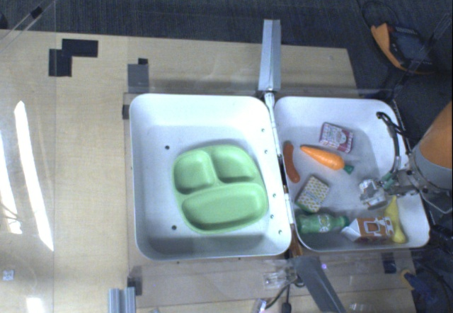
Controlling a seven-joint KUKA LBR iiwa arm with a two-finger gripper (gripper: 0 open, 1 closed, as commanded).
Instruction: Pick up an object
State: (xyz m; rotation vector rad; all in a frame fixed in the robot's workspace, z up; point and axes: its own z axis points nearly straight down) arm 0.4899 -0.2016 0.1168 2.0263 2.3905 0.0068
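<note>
Up high & closest, the grey arm comes in from the right, w/ its gripper low over the right bin, prob. because that's where the toys are. Can't tell if the gripper is apart or together, & nothing looks held. Just beside it lie a yellow toy & a little box, the easiest picks, I think. Next out: green bottle, dotted square, carrot, pink packet, red sausage by the wall. Far off, the left bin has a green tray, too big to grab.
</note>
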